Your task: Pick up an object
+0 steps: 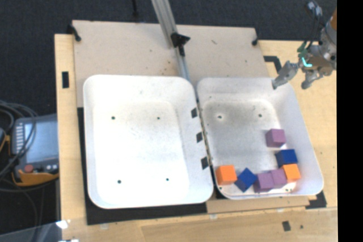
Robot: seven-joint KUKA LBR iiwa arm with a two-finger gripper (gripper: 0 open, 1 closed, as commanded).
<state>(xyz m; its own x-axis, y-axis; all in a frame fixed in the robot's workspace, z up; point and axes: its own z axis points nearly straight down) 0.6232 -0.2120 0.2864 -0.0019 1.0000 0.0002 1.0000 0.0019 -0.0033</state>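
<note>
**benchwatcher:** Camera view from above: two white bins side by side on the bench (238, 37). The left bin (96, 122) has just a few dark dots on its floor. All the blocks are in the right bin (227, 93), bunched along its near and right side. There's a purple block (275, 137) by itself a bit up the right side, a blue block (286, 156) just below it, then a row along the near rim: an orange block (226, 174), another blue one (246, 179), a purple pair (271, 180) and a second orange one (291, 172), pretty much touching each other.

**gripfan22:** And the arm?

**benchwatcher:** The pincer (294, 77) hangs over the far right corner of the right bin, fingers spread apart with nothing between them. It's well away from the blocks.

**gripfan22:** So no pick yet?

**benchwatcher:** Looks to me like the approach step, nothing grabbed. My guess is the next move needs it to travel toward the near side of the bin, line up over one block and come down with the fingers straddling it. The lone purple block looks like the easiest target since it has free space around it. The ones in the row are packed tight and close to the bin wall, so the fingers may not fit beside them and could just shove them around.
</note>
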